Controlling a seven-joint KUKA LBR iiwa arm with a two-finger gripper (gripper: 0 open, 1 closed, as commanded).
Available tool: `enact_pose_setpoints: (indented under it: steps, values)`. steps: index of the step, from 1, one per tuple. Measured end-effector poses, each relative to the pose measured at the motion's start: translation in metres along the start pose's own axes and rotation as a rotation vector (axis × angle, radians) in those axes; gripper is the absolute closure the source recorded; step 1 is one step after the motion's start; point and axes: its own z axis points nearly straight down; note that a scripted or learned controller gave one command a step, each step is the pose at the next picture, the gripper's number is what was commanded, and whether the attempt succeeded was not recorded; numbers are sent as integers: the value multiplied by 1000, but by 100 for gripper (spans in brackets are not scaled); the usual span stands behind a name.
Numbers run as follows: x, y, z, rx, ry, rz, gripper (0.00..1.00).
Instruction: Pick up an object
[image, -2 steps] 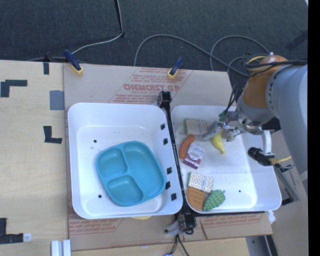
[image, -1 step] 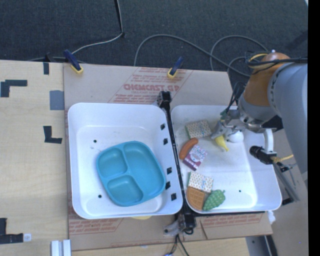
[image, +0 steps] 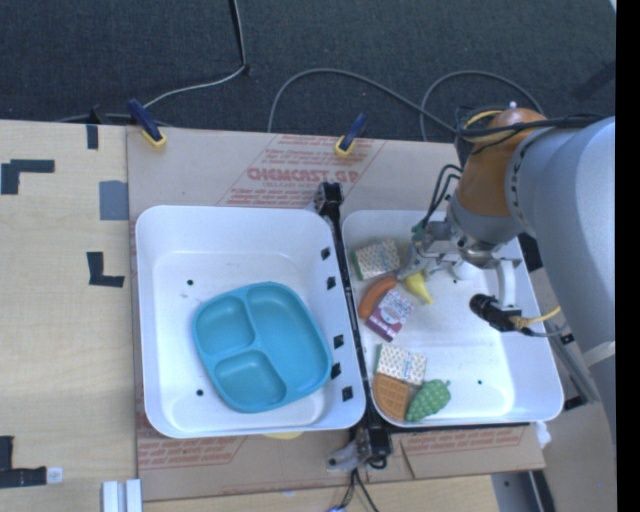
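Two bins: they sit side by side on the table (image: 60, 300), touching along a middle wall; both are shallow, white and smooth.
Arm: the grey arm (image: 570, 190) with its orange band reaches in from the right and bends down over the right bin (image: 520, 385).
Fingers: the gripper (image: 428, 268) hangs low at the far part of the right bin; its fingers are dark and small here, and I cannot tell if they are apart or together.
Task's thing: just below the fingers lies a small yellow piece (image: 419, 289), smooth and curved like a toy banana. In my judgement it is the likely target, because the gripper is lowered right over it. Nothing is seen between the fingers.
Beside the fingers: to their left a pale speckled square packet (image: 376, 258) lies flat; lower left an orange curved piece (image: 376, 294) touches a small purple-and-white packet (image: 389, 311).
Further from the fingers: at the near edge a tan cracker-like square (image: 398, 366), an orange waffle-textured piece (image: 394, 395) and a bumpy green piece (image: 428, 399) lie close together.
Left bin (image: 170, 240): well apart from the fingers, it holds a blue plastic tray (image: 261, 345) with three compartments, rounded corners, and a glossy surface.
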Motion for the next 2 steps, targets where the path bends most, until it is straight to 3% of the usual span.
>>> enact_pose_setpoints:
  steps: [1, 2]
  values:
    - [62, -39, -100, 0, 1, -1, 100]
    - [116, -86, -123, 2, 2, -1, 100]
